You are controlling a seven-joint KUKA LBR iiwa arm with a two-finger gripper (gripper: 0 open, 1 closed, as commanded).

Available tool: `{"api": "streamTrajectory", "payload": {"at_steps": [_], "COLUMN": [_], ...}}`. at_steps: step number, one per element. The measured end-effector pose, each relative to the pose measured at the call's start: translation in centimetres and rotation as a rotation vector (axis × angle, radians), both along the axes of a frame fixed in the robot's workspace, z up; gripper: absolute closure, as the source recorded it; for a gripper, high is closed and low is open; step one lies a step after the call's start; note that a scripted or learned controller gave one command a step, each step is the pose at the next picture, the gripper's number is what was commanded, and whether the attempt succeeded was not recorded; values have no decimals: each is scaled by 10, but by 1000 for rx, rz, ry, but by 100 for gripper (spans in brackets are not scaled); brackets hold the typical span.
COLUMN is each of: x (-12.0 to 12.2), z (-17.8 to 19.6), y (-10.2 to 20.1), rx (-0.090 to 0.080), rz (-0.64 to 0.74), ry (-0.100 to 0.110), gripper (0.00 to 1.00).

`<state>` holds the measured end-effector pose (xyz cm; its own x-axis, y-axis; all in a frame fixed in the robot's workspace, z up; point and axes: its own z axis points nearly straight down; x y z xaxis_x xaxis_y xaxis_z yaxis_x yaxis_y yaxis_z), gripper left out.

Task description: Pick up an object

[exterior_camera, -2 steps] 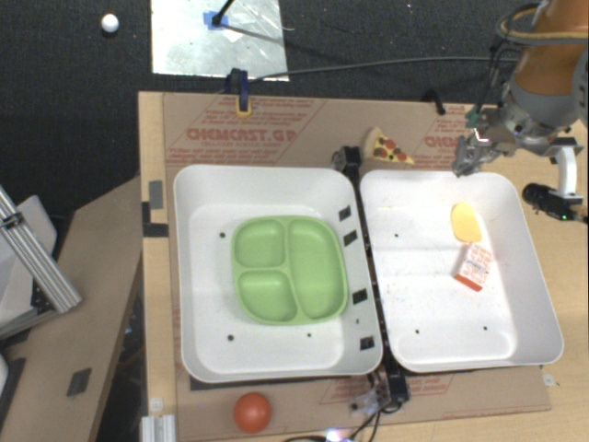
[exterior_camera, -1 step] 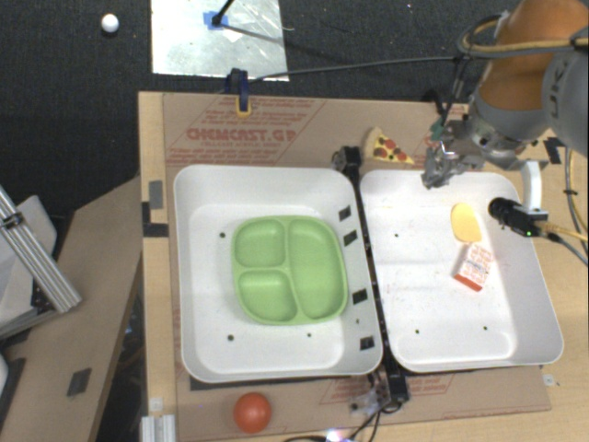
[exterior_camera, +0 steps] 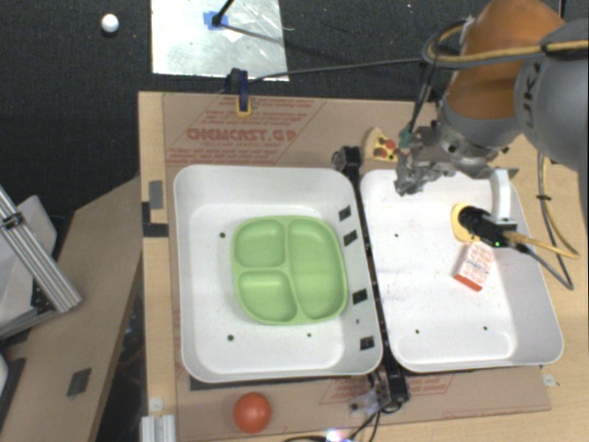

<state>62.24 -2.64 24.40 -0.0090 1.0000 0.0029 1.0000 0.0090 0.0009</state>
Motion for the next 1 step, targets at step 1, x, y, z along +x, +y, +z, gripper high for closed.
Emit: {"api": "streamTrajectory", "payload": {"at_steps": [1], "x": [-10], "z": [4], "y": [56], "rx": [0], "rz": [1], "ry": [0], "gripper": [100]}}
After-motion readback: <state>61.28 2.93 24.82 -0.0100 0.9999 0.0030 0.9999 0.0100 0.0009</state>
